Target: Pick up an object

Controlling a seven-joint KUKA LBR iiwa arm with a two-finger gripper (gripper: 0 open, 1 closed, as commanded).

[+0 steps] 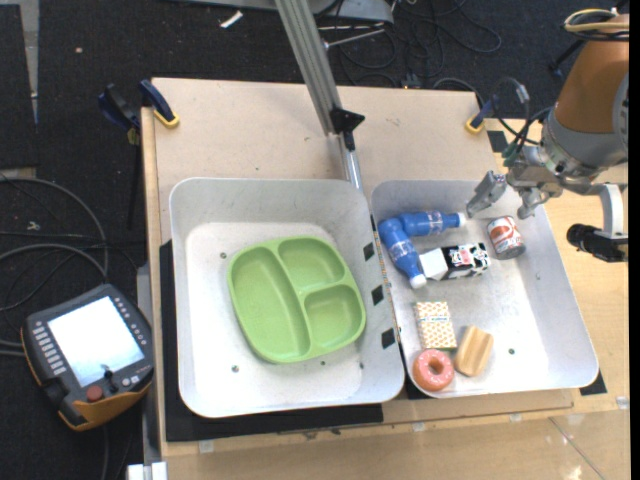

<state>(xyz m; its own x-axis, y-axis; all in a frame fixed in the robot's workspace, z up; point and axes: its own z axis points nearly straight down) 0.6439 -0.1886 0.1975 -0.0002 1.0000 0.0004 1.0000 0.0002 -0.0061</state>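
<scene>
You have the two-finger gripper (508,197) above the far right corner of the right white bin (560,298), fingers spread apart and holding nothing; the small red-and-white can (505,236) lies just near of it; left of the can are a black-and-white carton (458,261) and two blue plastic bottles (410,236); a green divided plate (297,297) sits in the left white bin (200,268).

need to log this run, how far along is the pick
Done: the tool hangs open over the far end of the right bin, just above the red and white can. In hand: nothing sits between its fingers. Left: closing on an item and lifting it; the can, blue bottles, doughnut and the rest all lie in the bin.
</scene>
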